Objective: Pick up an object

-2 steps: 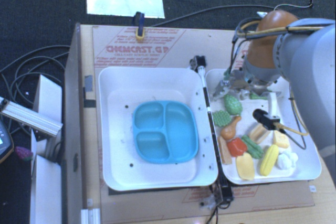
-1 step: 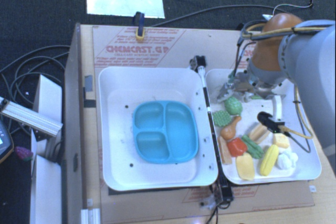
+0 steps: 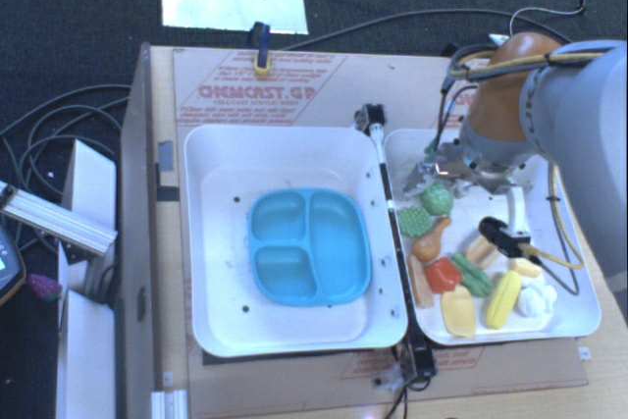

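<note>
Green round toy sits in the right bin, far-left part, close to the divider between the bins. Gripper is directly over it, just on its far side, and looks to be touching or nearly touching the toy's top. Contact not clear. Gripper opening: can't tell from this angle, and nothing visibly clamped in it. Arm comes in from the right, with the orange band above the far half of the right bin.

Rest of the right bin, nearer than the toy:
- leafy green piece just left-near of it, touching or almost
- orange drumstick
- red piece
- green pod
- yellow wedge
- yellow corn
- white lump at near right

All clustered, well packed.

Left bin holds a blue divided tray, centred, flat, well apart from the gripper.
</note>
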Controlling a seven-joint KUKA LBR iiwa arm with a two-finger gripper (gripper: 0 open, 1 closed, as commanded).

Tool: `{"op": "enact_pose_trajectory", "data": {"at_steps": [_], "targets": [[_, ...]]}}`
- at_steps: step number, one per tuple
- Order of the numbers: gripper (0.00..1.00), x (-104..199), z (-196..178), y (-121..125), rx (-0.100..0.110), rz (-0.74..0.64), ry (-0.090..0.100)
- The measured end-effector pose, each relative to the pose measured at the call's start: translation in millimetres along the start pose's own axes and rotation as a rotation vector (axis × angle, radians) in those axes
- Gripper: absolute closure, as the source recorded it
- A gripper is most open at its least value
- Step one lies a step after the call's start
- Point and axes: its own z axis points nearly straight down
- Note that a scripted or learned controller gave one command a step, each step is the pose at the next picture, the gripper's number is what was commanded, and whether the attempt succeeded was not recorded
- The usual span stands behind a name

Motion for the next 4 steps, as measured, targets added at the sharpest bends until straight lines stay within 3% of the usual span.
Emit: {"op": "enact_pose_trajectory", "data": {"at_steps": [2, 3, 4], "targets": [[0.00, -1.6, 0.3, -113.1, 0.001, 0.000, 0.001], [0.00, -49.4, -0.4, -36.7, -0.002, -0.001, -0.001], [0.00, -4.8, -101.6, 35.5, -0.005, -0.004, 0.000]]}}
